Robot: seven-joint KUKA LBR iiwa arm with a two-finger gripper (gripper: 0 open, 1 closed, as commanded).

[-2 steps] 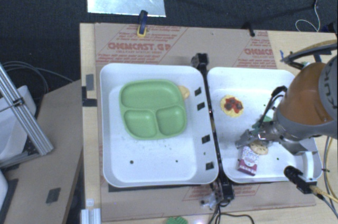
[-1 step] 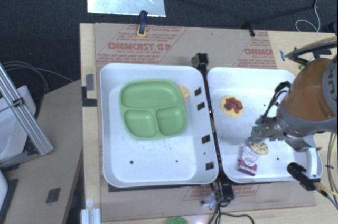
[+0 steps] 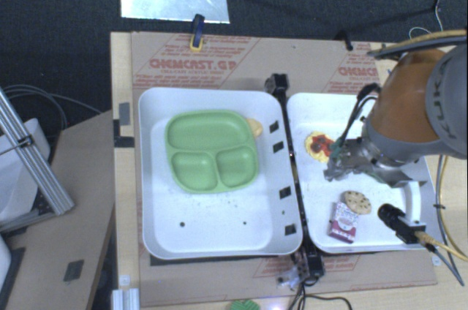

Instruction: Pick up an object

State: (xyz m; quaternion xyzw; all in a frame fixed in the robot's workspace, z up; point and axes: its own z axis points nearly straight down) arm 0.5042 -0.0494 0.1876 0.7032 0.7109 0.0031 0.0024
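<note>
Gripper over right bin; finger state indiscernible. Red-white packet upright, long axis toward the camera; cookie touching.

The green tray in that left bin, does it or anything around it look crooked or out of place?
The green tray sits slightly turned in the left bin, and a small yellow item is wedged at its upper right corner, partly hidden. Nothing looks spilled or broken.
</note>
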